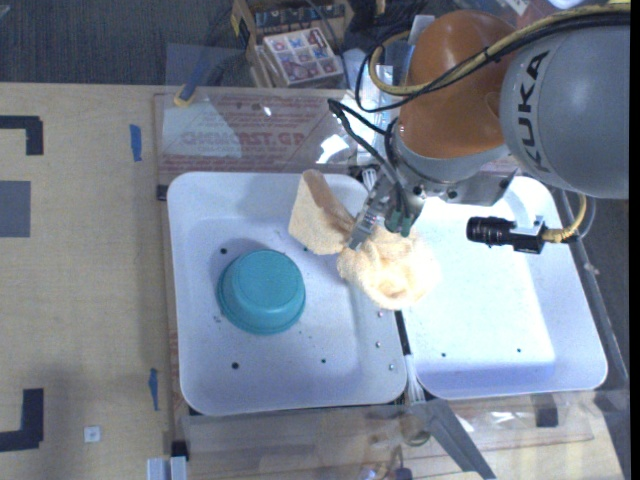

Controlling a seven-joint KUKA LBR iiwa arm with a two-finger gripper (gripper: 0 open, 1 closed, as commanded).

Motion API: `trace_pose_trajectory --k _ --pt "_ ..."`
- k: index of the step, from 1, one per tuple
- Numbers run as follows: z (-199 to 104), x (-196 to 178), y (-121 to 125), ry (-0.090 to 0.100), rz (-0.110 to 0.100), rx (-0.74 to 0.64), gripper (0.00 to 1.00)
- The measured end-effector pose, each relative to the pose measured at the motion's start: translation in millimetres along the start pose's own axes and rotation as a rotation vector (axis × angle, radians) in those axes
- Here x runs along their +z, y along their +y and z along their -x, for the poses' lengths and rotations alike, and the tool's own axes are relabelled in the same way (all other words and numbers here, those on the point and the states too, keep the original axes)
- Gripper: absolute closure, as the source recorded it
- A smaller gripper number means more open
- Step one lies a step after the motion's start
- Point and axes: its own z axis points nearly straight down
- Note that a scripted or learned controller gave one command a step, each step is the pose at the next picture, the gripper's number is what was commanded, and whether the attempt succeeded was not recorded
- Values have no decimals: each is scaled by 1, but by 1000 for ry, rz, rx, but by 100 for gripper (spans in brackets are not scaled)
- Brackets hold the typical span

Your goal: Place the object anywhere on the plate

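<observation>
A teal round plate [262,290] sits in the left bin [200,368], left of its middle. A pale yellow soft cloth [385,268] hangs bunched over the divider between the two bins, with one flap [316,218] reaching up and left over the left bin's far right part. My gripper [375,224] comes down from the right onto the cloth's upper middle, its fingers shut on a fold of it. The cloth is to the right of the plate and apart from it.
The right bin [500,338] lies under the arm's wrist. Beyond the bins' far rim are a clear sheet [240,133] and a box of cards [295,43]. Wooden bench [75,268] stretches to the left.
</observation>
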Motion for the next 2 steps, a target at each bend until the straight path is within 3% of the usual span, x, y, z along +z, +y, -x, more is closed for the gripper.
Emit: trace_pose_trajectory --k 1,2 --pt "-24 -1 44 -6 4 -397 100" --pt "-24 -2 44 -6 4 -397 0"
